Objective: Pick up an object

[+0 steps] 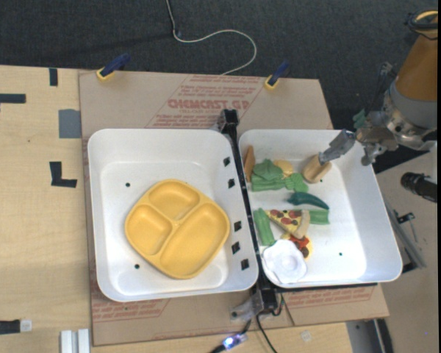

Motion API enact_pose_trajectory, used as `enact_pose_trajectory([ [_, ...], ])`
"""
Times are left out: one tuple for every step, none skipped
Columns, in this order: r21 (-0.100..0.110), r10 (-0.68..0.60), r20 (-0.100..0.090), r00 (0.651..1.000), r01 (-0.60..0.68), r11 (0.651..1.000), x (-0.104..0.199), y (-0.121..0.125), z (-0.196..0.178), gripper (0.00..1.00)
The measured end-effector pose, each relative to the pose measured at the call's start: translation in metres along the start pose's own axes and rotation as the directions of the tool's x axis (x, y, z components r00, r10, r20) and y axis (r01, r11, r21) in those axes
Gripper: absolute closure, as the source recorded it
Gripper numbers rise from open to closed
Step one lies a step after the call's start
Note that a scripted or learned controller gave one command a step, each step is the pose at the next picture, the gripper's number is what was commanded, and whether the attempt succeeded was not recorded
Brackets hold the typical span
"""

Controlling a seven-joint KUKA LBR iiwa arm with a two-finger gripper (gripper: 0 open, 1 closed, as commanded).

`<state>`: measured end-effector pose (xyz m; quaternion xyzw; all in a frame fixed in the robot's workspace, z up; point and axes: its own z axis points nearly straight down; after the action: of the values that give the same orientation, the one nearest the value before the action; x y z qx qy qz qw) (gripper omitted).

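The right bin [367, 234] holds several toy foods: a tan roll [316, 171], a green leafy piece [265, 176], a dark green pod [309, 199], a pizza slice [290, 219], a green stalk [264, 226] and a white round lid [285, 262]. My gripper [348, 154] hangs over the bin's far right part, open, with nothing between its fingers. Its left finger [336, 147] slants down toward the tan roll, with its tip right beside the roll's upper end. I cannot tell whether they touch.
In the left bin [106, 197] lies a yellow divided plate [178, 228]. A black divider [239, 190] runs between the bins. A small orange piece [248, 159] and a yellow piece [284, 168] lie near the divider. Cardboard [198, 101] lies under both bins, and a cable [220, 35] lies beyond.
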<state>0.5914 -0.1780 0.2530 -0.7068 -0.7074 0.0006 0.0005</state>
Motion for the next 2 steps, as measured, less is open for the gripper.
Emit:
enact_pose_trajectory([
  [0.005,0.000,0.000,1.000,0.000,1.000,-0.003,-0.002,0.064,0.00],
  [0.006,0.000,-0.001,1.000,0.000,1.000,-0.002,-0.005,0.129,0.00],
])
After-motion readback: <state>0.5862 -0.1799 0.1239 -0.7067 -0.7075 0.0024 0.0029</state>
